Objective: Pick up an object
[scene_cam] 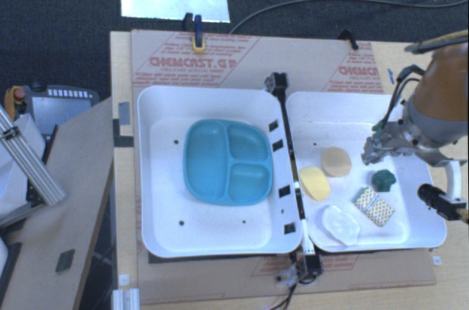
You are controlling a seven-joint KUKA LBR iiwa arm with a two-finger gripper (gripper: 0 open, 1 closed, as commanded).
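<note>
Dark green lump (383, 179) on right bin's floor, beside tan disc (336, 161).

The bench (220, 52) was covered by a board printed with red lettering. Two white bins sat on it side by side: the left bin (157, 176) and the right bin (418, 224), touching along the bench's middle.

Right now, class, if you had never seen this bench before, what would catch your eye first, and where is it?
A big blue divided plate lies alone in the left bin. In the right bin, small things cluster: a tan disc, a yellow piece, a dark green lump. The gripper hangs just above that lump.
</note>
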